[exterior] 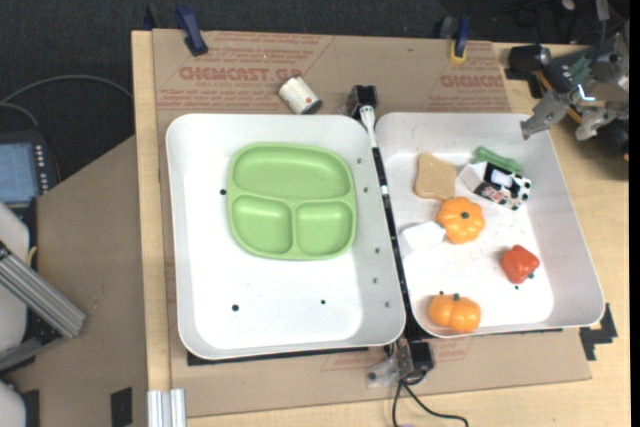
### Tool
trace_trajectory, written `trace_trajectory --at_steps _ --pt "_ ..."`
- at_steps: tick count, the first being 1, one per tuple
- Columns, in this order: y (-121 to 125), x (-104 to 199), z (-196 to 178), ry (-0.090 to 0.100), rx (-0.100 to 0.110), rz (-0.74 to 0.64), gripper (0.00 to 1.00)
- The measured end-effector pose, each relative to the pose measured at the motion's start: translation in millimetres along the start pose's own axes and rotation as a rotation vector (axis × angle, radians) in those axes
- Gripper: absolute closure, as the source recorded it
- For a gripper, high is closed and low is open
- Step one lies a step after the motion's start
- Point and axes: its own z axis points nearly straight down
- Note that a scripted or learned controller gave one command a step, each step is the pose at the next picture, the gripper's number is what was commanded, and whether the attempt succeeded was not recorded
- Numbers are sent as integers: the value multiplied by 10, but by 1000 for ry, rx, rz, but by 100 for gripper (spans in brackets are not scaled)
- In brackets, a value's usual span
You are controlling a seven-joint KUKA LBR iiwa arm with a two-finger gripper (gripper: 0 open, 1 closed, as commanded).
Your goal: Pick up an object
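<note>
Dark carpet around a cardboard-topped bench (250,65), blue clamps (190,30) on its far edge, cables on the floor at left.

Two white bins side by side:
- left bin (200,315): green divided plate (292,201), three compartments, sits toward the far half. Few small dark specks on the bare floor of the bin.
- right bin (570,255): all the pickable stuff.
  - tan bread slice (435,177), far-left part of the bin
  - black-and-white carton (502,185) just right of the bread, green piece (495,158) at its far side
  - orange pumpkin (460,220) mid-bin, just near of the bread, white flat piece (422,237) touching its left
  - red pepper (519,264) right of centre, apart from the rest
  - second pumpkin (454,312) at the near edge

Small white cylinder (298,95) lies on the cardboard beyond the left bin, outside both bins. Black bracket (362,100) at the far end of the seam between bins.

Gripper (545,118) hangs over the far-right corner of the right bin, well apart from every object, nothing between its fingers. Jaw state: cannot tell, too small and cluttered up there.
</note>
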Motion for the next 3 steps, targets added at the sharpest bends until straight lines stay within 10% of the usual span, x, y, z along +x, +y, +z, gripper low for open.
trace_trajectory --at_steps 1,3 --pt "-71 -157 1541 8 9 2 0" --pt "487 -15 1669 -11 -21 -1 0"
